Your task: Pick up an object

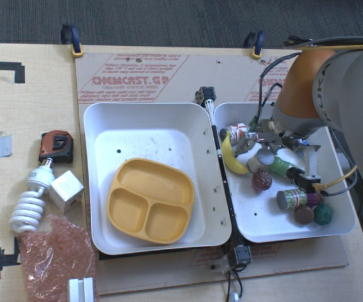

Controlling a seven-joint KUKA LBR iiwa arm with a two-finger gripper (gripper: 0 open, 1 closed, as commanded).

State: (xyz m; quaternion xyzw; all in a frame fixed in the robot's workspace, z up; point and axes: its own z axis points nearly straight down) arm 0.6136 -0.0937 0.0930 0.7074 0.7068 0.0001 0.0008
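Note:
The right bin holds several small objects. A yellow banana lies along its left wall, with a red-and-white can just behind it. A dark red ball, a green bottle, a green can, a brown ball and a teal ball lie further right. My gripper is low in the back of this bin, between the red-and-white can and the green bottle, just right of the banana. The wrist hides what lies under it.
The left bin holds a yellow divided tray. Left of the bins on the bench lie a tape measure, a spiral light bulb, a white cube and a reddish plastic bag. Cables trail from the arm.

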